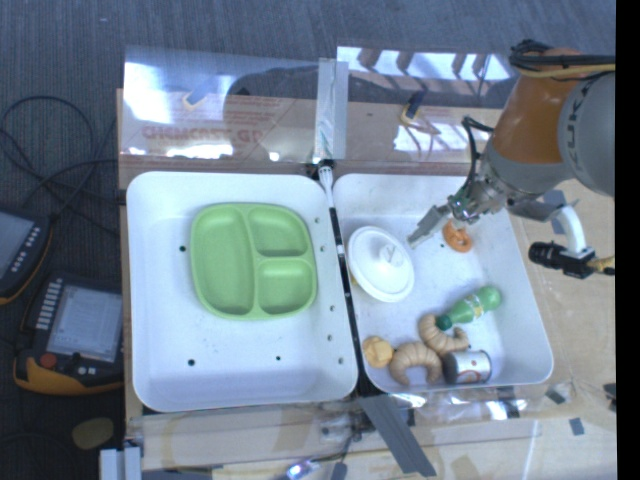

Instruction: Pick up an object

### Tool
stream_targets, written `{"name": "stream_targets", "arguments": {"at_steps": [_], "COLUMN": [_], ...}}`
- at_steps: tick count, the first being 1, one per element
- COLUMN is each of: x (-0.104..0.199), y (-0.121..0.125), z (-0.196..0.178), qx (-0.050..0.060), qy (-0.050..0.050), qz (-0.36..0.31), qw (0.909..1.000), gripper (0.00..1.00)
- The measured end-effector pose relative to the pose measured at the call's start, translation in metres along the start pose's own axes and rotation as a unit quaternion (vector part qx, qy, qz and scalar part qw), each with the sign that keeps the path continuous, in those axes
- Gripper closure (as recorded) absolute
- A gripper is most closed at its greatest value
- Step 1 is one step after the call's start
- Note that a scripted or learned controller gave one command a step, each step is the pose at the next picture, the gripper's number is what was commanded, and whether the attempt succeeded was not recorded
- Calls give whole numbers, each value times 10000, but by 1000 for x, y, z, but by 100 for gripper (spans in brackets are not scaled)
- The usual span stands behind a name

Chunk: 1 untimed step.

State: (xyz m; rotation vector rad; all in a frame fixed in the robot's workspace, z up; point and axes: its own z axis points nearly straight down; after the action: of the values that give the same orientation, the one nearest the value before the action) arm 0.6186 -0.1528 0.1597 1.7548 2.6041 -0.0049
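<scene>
**Two bins, arm poking into the right one**

Down at the right bin's [535, 308] near edge a small can [467, 367], some tan croissant-looking toys [420, 353] and a green bottle [470, 307] are all bunching together. A white lid [382, 263] is lying by its left wall. The left bin [150, 298] is carrying a green divided plate [253, 260]. Toward the right bin's far edge the gripper [452, 214] is hanging with fingers spread, nothing between them, and a little orange piece [458, 238] is sitting just beside it.

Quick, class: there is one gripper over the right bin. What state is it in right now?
Gripper: open, fingers spread, holding nothing; it hangs above the right bin beside a small orange object.
</scene>
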Motion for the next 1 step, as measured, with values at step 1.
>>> {"name": "stream_targets", "arguments": {"at_steps": [1], "x": [-30], "y": [6], "z": [61], "qx": [-34], "qy": [-6], "qz": [117], "qw": [9999], "gripper": [0]}}
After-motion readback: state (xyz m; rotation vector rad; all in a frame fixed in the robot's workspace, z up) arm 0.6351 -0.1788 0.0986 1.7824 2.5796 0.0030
